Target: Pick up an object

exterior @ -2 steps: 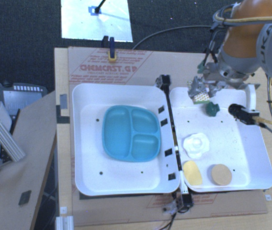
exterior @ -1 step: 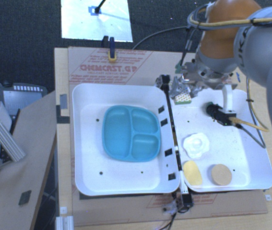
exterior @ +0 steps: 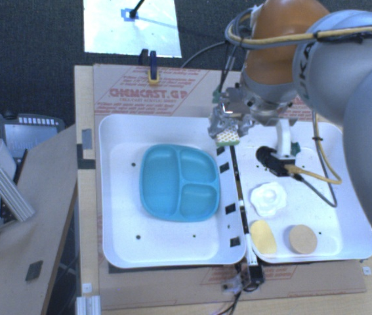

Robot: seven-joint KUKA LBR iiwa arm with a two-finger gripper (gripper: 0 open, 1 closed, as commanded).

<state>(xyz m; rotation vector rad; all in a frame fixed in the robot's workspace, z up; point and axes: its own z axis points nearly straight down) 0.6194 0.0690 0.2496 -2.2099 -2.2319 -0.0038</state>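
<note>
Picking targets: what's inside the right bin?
In the right bin: white lump, yellow piece and tan disc, all toward its front. The arm covers its far right, so anything there is hidden.

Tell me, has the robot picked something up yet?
Done: nothing looks lifted for sure. In hand: the gripper hangs over the top end of the wall between the bins, and I can't tell if it holds anything. Left: the blue plate lies in the left bin, and the white piece, yellow piece and tan disc lie in the right bin.
</note>
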